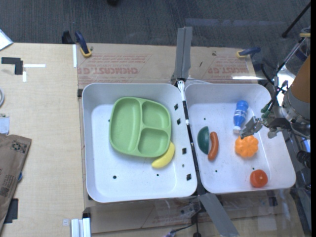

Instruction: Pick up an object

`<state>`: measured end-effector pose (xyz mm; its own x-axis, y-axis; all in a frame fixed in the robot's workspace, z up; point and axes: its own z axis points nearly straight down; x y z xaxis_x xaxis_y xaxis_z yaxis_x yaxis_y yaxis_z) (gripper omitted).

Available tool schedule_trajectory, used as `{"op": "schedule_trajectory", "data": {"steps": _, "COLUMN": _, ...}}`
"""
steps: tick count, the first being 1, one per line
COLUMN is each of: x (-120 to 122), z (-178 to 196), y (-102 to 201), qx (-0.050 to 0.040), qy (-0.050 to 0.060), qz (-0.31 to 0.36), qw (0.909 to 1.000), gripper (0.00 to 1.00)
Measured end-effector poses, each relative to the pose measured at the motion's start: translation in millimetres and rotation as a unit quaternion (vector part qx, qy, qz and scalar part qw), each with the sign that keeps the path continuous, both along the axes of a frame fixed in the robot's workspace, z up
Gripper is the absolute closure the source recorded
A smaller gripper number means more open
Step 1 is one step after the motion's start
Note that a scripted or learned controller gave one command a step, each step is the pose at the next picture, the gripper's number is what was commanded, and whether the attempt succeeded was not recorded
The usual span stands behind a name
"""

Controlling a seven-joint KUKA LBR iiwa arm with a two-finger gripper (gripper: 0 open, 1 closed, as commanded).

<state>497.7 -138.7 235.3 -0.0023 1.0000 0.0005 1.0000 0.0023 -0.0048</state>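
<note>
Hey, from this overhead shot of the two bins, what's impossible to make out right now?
- Tool: too small and blurred in the camera view to tell how its fingers stand, or whether it touches the orange object.
- Blue bottle: its lower end is hidden behind the tool.
- Dark green object: its right side is covered by the sausage.
- Arm: cut off by the right edge.

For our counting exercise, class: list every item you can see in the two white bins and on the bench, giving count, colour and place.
Bins: 2, white, side by side on the bench
Divided plate: 1, green, left bin
Banana: 1, yellow, left bin, touching the plate's lower right edge
Oval object: 1, dark green, right bin
Sausage: 1, red-orange, beside the oval object
Bottle: 1, blue, right bin
Pumpkin-like object: 1, orange, right bin
Round fruit: 1, orange-red, right bin's near corner
Gripper: 1, dark, over the right bin
</note>
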Motion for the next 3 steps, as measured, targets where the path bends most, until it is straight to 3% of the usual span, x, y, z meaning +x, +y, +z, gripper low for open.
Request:
{"op": "schedule_trajectory", "data": {"steps": 1, "x": 17.1, "z": -129.6, "y": -20.2, "qx": 0.0003, "qy": -0.001, "qz": 0.047, "qw": 0.9989, "gripper": 0.0}}
{"op": "schedule_trajectory", "data": {"steps": 2, "x": 53.3, "z": -144.4, "y": -26.8, "qx": 0.0, "qy": -0.002, "qz": -0.025, "qw": 0.9997, "gripper": 0.0}}
{"op": "schedule_trajectory", "data": {"steps": 3, "x": 53.1, "z": -136.8, "y": -27.4, "qx": 0.0002, "qy": -0.001, "qz": -0.027, "qw": 0.9996, "gripper": 1.0}}
